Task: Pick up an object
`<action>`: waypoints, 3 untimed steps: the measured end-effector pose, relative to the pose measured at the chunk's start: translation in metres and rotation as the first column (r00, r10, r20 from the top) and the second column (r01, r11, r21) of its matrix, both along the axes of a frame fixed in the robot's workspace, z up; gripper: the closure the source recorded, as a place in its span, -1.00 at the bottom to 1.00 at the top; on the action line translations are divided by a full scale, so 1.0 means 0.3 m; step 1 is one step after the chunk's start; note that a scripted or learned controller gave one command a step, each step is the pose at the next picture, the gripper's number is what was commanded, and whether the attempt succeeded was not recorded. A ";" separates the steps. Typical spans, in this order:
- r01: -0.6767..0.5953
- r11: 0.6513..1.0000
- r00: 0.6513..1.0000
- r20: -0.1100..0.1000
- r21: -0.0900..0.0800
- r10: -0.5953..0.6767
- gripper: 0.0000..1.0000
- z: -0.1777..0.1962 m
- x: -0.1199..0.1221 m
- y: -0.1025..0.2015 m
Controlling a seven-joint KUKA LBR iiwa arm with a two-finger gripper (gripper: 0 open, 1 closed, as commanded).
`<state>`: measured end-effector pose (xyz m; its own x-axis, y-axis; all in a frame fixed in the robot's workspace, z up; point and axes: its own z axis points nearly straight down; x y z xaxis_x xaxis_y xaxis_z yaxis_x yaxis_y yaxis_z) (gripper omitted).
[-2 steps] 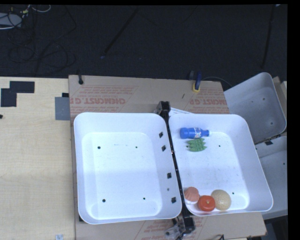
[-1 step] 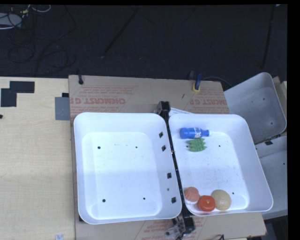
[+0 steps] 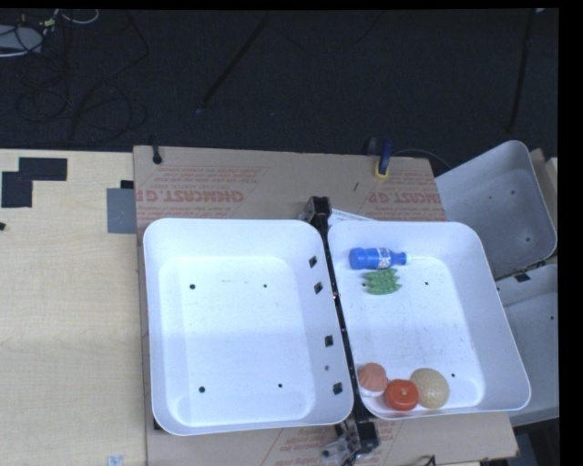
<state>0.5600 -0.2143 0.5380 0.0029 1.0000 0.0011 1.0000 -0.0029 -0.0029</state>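
Pincer, mine: state cannot be told. Right bin [image 3: 510,364]: blue bottle [image 3: 377,258], green toy [image 3: 383,282] at 12 o'clock; three round fruits [image 3: 401,394] at 6 o'clock.

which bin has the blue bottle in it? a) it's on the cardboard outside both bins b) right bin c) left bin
b: the blue bottle lies on its side near the far wall of the right bin, just above a green object.

Robotics lab, white bins [image 3: 155,273] on cardboard-topped bench [image 3: 273,187], loose cables [image 3: 55,27]
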 end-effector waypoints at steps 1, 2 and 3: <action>0.000 1.000 1.000 0.000 0.000 0.000 1.00 0.000 -0.105 0.002; -0.002 1.000 1.000 0.000 0.000 0.002 1.00 -0.001 -0.178 0.004; -0.002 1.000 1.000 0.001 0.000 0.002 1.00 -0.001 -0.275 0.005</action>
<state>0.4775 -0.2127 0.5378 0.0005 1.0000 0.0012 1.0000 -0.0005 -0.0024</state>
